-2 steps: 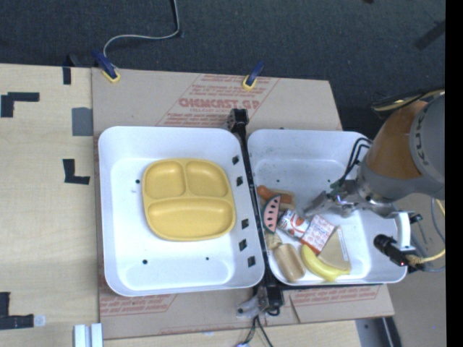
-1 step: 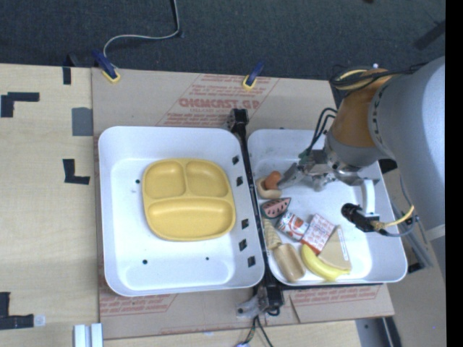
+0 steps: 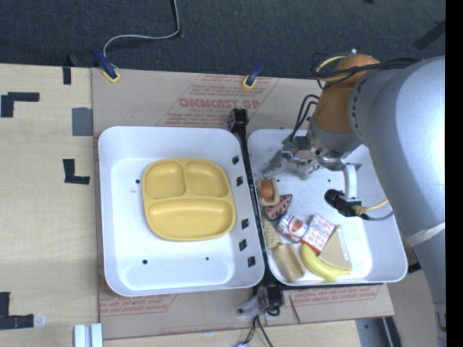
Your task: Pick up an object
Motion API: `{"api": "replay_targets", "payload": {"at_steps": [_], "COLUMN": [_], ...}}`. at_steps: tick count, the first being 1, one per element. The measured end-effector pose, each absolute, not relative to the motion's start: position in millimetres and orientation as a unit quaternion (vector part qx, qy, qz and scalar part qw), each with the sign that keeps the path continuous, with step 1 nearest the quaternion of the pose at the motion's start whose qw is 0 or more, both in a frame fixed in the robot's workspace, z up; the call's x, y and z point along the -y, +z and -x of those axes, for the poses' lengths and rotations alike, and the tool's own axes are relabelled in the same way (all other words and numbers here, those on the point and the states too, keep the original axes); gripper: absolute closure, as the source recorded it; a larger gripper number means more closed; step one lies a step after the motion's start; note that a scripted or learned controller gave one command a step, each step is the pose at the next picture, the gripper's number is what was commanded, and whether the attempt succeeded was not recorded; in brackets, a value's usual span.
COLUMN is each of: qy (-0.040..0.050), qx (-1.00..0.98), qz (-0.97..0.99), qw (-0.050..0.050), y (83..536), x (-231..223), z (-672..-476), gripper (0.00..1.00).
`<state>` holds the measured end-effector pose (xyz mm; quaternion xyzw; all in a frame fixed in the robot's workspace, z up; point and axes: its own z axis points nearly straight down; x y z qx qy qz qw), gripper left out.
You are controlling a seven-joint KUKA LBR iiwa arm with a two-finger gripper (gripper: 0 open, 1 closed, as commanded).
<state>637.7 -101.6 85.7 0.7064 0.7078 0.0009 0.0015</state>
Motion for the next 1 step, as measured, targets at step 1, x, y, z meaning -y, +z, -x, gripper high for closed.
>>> {"api": "replay_targets", "payload": {"at_steps": [1], "qy": [0.0003], "qx": [-0.708], "qz": [-0.706], "qw": [0.001], "y": [85.2], "x": [100.3], "z": [-668.8], "gripper": [0.0]}}
